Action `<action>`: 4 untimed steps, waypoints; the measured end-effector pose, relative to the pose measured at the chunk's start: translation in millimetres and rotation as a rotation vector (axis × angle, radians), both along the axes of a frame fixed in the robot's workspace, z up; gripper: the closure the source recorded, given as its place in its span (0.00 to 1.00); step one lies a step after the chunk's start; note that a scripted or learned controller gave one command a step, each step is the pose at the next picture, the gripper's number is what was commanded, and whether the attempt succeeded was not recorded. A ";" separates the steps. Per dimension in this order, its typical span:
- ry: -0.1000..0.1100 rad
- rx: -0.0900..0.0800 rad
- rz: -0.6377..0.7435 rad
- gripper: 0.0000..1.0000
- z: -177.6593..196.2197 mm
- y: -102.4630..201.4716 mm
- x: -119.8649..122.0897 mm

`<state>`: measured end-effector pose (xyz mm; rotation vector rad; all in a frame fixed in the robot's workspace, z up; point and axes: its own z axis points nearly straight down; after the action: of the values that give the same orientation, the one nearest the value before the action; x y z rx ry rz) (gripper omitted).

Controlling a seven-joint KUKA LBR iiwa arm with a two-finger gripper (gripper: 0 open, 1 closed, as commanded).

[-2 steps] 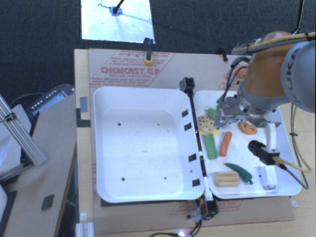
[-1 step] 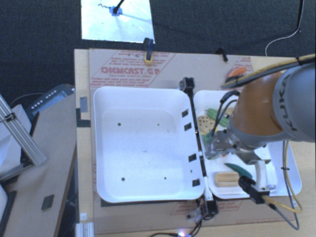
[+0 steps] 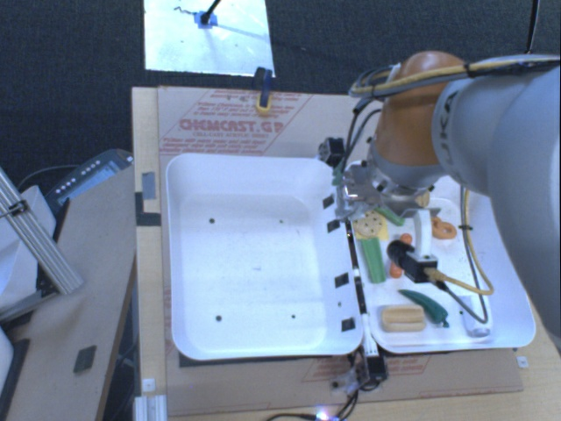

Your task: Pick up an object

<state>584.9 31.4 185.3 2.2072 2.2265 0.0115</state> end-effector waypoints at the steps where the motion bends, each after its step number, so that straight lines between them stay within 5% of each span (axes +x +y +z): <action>1: 0.013 0.000 -0.003 1.00 -1.4 37.6 -51.2; 3: 0.004 0.002 0.000 1.00 -2.9 129.6 38.7; 4: -0.006 0.005 -0.002 1.00 143.6 127.6 13.5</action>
<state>598.4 159.0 328.9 2.2089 2.2233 0.0239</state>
